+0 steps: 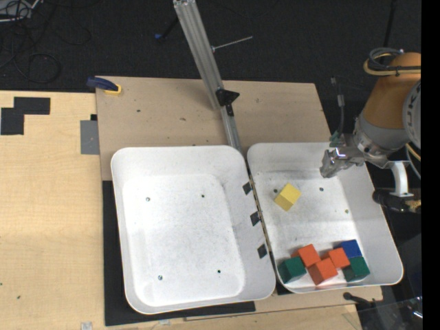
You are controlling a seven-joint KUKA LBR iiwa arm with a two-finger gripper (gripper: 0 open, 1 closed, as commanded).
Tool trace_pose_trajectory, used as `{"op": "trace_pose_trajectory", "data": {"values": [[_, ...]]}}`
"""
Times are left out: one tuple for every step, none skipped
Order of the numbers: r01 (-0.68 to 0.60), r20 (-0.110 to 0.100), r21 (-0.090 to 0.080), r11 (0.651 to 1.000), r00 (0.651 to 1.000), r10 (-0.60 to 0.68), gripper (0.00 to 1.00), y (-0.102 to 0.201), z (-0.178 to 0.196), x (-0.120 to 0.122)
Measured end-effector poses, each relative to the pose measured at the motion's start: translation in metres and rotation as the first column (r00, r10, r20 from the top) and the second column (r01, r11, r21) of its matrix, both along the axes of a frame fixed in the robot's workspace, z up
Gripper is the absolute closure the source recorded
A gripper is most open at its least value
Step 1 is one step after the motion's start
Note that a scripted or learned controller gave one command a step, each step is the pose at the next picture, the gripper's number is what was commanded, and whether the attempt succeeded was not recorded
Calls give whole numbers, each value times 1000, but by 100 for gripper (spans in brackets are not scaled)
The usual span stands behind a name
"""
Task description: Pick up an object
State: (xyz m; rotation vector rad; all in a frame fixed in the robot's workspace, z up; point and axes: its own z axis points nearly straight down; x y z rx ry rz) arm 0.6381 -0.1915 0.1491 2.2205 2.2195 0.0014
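gripper [333, 163] at the upper right of the right bin [385, 232], hanging over its floor; whether it is spread or closed cannot be told, and nothing shows in it. yellow block [287, 196] at about 8 o'clock from it, near, lying alone and slightly turned. it looks small, rigid and light, probably wood or plastic; two opposite flat faces offer the best hold. orange, green and blue blocks [323, 261] crowd together at 6 o'clock, poorer targets.
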Motion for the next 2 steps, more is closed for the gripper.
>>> {"op": "trace_pose_trajectory", "data": {"values": [[0,1,-1,1000,1000,0,100,-6,45,3],[-1,0,0,1000,1000,1,100,-7,75,4]]}}
